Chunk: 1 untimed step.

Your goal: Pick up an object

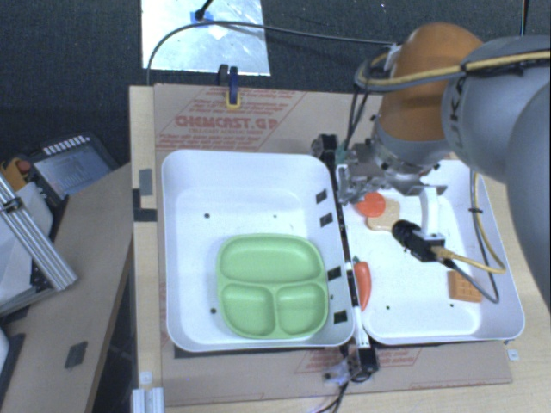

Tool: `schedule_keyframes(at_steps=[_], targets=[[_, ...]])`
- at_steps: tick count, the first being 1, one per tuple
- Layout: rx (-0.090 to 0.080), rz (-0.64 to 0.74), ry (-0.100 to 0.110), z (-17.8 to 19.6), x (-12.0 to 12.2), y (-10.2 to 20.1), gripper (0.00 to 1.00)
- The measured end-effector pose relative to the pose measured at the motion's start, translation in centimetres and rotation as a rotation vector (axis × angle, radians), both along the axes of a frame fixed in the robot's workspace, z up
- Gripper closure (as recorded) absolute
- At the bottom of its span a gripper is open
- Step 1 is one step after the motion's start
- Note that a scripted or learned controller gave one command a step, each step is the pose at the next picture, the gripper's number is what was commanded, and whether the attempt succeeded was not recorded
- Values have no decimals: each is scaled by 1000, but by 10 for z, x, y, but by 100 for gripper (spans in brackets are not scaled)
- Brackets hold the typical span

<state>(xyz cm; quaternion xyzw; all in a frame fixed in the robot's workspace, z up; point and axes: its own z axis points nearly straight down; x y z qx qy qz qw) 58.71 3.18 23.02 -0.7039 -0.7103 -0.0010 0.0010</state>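
Observation:
My gripper (pixel 355 183) hangs low over the far left corner of the right bin (pixel 495 317), under the orange-banded wrist. Just beside it, on the bin floor, lies a round orange-red piece (pixel 372 204) resting against a flat beige piece (pixel 384 220). A red pepper-like item (pixel 362 283) lies along the bin's left wall nearer the front. A small brown waffle-like square (pixel 463 287) sits at the front right. Nothing can be seen held by the gripper.
The left bin (pixel 189 188) holds a green divided plate (pixel 271 284) in its front half. A raised divider (pixel 343 239) with black clips separates the two bins. The arm's bulk covers the right bin's far right part.

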Motion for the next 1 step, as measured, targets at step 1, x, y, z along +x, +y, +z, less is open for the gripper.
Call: schedule_keyframes(at_steps=[1], targets=[[0,0,0,-10,-3,49,100]])
